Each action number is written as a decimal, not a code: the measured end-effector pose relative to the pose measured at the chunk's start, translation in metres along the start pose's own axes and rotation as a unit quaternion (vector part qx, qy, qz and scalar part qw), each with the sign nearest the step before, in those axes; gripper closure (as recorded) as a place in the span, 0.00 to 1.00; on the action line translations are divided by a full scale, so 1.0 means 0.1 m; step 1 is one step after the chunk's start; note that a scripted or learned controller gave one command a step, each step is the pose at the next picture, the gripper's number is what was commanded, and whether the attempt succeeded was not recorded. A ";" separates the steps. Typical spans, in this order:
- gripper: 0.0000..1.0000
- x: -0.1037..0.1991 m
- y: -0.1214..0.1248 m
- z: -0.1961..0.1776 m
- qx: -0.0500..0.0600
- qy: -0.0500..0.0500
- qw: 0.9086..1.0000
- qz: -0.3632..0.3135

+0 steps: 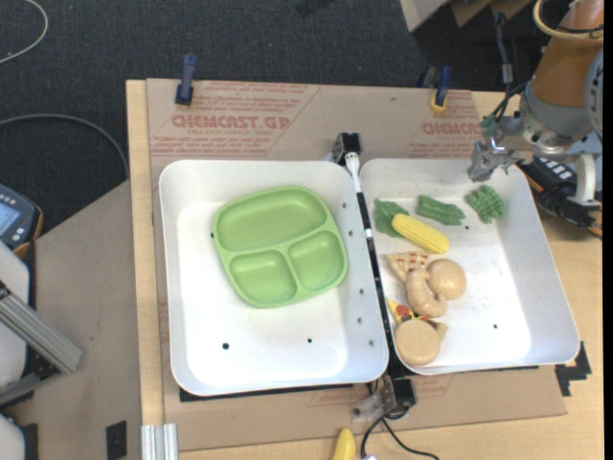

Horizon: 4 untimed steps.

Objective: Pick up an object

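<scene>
Gripper [486,164] hangs over right bin [536,286] at its 1 o'clock corner, nothing seen between its tips; whether spread or closed, cannot tell. Green broccoli piece [486,202] lies just beneath at the gripper's 6 o'clock. Toy food clusters from bin centre toward 9 o'clock: corn cob [420,232], green bean pod [440,209]; left bin [192,343] holds a green divided plate [280,245].

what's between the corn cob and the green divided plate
In the camera view, the two bins' adjoining rims lie between the corn cob and the green divided plate, plus bare white bin floor either side.
</scene>
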<state>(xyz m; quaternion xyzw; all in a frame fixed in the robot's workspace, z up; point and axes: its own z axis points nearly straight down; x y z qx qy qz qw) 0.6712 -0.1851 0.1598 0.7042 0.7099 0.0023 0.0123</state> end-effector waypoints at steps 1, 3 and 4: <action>1.00 1.29 0.00 -1.03 0.005 0.008 1.000 -0.001; 1.00 -0.38 0.00 -2.03 0.001 0.002 1.000 0.006; 1.00 -0.42 -1.10 -1.85 0.013 0.008 1.000 0.007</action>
